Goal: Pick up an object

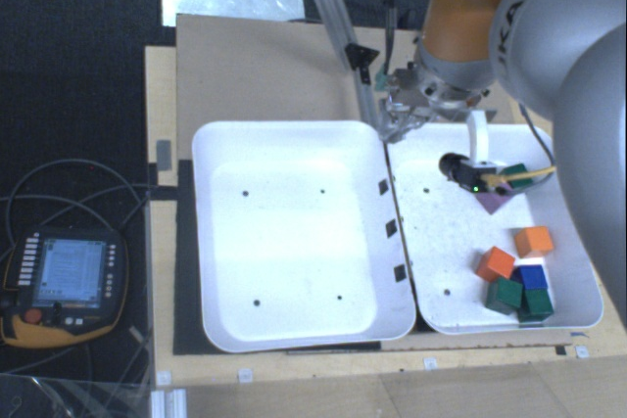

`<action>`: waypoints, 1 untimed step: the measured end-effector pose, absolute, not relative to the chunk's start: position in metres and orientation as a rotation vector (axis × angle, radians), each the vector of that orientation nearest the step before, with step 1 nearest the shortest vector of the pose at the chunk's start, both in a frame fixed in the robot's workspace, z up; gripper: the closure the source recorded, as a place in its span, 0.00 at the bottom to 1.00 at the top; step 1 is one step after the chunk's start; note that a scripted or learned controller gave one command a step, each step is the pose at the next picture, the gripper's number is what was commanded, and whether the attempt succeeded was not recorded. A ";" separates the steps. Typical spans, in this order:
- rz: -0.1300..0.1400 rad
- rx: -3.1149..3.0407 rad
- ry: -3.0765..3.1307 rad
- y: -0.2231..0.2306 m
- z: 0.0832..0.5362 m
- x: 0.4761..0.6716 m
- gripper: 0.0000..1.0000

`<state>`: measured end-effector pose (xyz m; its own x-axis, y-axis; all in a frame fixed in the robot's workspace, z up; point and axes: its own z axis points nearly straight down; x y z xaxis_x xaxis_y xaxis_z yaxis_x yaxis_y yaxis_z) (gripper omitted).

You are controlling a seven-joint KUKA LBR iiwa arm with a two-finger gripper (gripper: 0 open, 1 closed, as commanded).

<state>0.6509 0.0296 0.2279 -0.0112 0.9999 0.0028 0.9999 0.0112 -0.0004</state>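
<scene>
**No pick on the board: tool hung at the far rim, blocks sat in the near corner**

Closest to the camera, the counter (294,377) ran along the front, with a teach pendant (64,284) lying off to the left among its cables. Just behind it, the two bins stood side by side: the left bin (211,240) showed a bare white floor, and all the candidates were in the right bin (441,240).

And what a huddle that was! Down in the near right corner a green block (506,294) sat touching a blue block (533,276), with an orange block (495,262) just beside them and a second orange block (533,240) a little farther back. Deeper into the same bin, a purple piece (493,201) lay apart from the cluster, with a small green piece (514,173) just beyond it.

Farthest of all, the tool (397,120) hung over the far end of the wall between the bins, under the orange band (470,5) of the arm (578,54). Whether it was wide or narrow, I could not tell from that angle. Nothing was visibly held in it.

My read was that the task had barely started. Every object rested on the bin floor, well apart from the tool. The whole job remained: choose a target, travel across to it, come down, close and lift. The purple piece looked the nearest option, while the packed blocks in the corner looked the harder grab.
</scene>
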 end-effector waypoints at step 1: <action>-0.005 -2.207 -2.233 0.094 0.231 0.642 1.00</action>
